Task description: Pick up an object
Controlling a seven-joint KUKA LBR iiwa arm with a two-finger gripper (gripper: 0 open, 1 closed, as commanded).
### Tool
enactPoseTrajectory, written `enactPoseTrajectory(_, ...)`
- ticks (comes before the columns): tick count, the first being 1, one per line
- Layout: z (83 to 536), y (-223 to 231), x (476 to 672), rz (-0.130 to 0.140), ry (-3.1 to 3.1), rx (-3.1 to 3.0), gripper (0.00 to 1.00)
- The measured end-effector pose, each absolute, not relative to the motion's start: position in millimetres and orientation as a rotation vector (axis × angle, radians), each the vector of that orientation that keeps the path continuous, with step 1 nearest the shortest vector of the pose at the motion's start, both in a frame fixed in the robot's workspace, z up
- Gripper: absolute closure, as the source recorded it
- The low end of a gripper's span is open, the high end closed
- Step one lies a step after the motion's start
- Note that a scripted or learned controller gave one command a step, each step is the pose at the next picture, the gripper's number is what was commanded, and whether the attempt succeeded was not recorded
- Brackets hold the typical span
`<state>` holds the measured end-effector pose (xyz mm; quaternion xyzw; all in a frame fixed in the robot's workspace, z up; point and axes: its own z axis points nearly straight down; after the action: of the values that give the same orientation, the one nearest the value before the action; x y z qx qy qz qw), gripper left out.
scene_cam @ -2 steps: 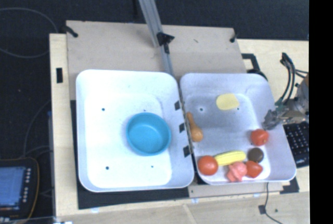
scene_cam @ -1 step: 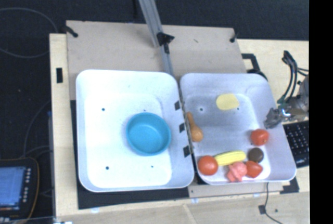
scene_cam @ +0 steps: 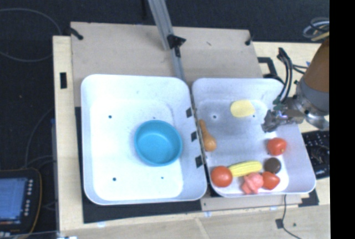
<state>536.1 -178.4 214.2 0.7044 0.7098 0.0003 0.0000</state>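
Your nearest candidate is the small red ball (scene_cam: pixel 276 146), right of centre in the right bin (scene_cam: pixel 222 91), just below the gripper (scene_cam: pixel 272 121). It looks like light, hard plastic, smooth and round, so it will likely roll or squirt out; close across its widest middle. I cannot tell how the gripper is set. Further left lie a yellow piece (scene_cam: pixel 242 108) and, lower down, a corn cob (scene_cam: pixel 246 168).

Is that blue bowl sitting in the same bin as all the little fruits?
No, the blue bowl sits in the left bin, apart from the fruits.
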Motion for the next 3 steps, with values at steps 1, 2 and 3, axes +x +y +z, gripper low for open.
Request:
enactPoseTrajectory(1, 226.1, -121.6, 553.4, 0.007, 2.231, 2.208, 1.00)
enactPoseTrajectory(2, 238.8, -68.9, 577.6, 0.006, 2.233, 2.210, 1.00)
enactPoseTrajectory(3, 236.3, -24.0, 588.5, 0.003, 2.231, 2.212, 1.00)
